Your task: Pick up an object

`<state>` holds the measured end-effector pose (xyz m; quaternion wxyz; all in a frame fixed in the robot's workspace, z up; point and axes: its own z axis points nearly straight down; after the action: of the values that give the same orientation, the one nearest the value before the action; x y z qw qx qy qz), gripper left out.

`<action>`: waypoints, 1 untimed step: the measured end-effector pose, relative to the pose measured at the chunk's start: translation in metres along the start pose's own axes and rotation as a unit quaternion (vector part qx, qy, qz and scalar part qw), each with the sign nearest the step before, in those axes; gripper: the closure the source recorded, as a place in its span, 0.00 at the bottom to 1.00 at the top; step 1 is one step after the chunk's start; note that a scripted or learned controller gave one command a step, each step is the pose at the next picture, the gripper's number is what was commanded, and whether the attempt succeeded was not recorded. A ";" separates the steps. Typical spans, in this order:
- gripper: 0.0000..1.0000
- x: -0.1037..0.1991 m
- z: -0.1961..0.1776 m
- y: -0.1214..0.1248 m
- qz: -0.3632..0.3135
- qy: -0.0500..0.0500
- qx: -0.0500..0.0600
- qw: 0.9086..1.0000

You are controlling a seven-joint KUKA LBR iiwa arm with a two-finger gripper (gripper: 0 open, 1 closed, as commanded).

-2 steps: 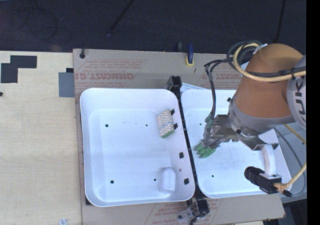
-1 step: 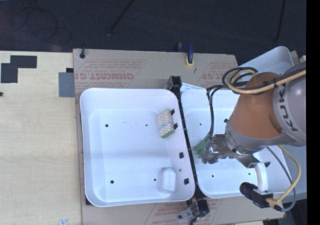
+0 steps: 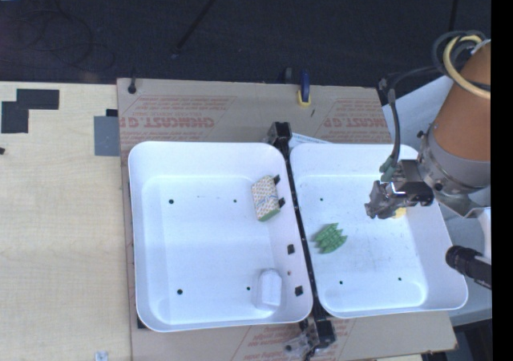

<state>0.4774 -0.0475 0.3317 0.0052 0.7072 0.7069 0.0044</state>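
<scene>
Grey arm with orange band reaching from the right over the right shallow white bin [image 3: 437, 287].
Its dark two-finger gripper [image 3: 385, 205] hangs above that bin's upper right; whether it is spread or pressed together I cannot tell; a small green ridged plastic piece [image 3: 329, 238] lies near, to its lower left; the left white bin [image 3: 152, 271] holds a patterned beige block [image 3: 265, 197] and a white rounded object [image 3: 268, 288].

Left bin [image 3: 152, 191]: I see a patterned block [image 3: 266, 197] by its right wall, a rounded piece [image 3: 268, 288] nearer me.
Right bin [image 3: 433, 287]: a leafy piece [image 3: 329, 238] left of the gripper [image 3: 383, 208].
</scene>
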 end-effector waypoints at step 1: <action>1.00 0.042 -0.054 0.000 -0.003 0.001 0.005 1.000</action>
<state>0.4764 -0.0051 0.3860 0.0008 0.7054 0.7088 0.0015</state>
